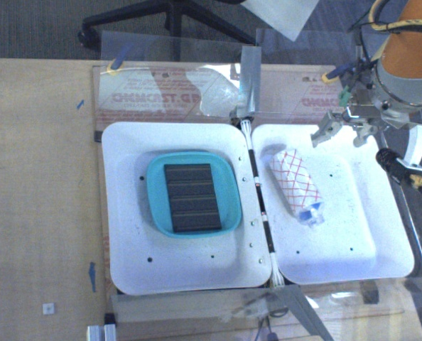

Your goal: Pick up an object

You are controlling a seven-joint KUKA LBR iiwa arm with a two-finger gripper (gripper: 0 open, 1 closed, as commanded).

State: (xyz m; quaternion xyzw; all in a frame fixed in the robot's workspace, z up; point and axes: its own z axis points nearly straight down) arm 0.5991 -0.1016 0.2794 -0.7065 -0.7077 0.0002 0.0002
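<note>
Object: your target, a white cylindrical bottle with a red lattice pattern and a blue cap, lies on its side in the right white bin, cap toward the near edge, close to the bin's left wall.
Pincer: you can see the two-finger gripper over the right bin's far edge, fingers spread apart, nothing between them, well clear of the bottle.
Arm: grey with an orange band, reaching in from the right.
Left bin: the left white bin holds a teal square dish with a dark ribbed block on it.
Surface: a light wooden bench carries both bins.
Room: beyond the far edge you see a black office chair base on grey carpet.
</note>
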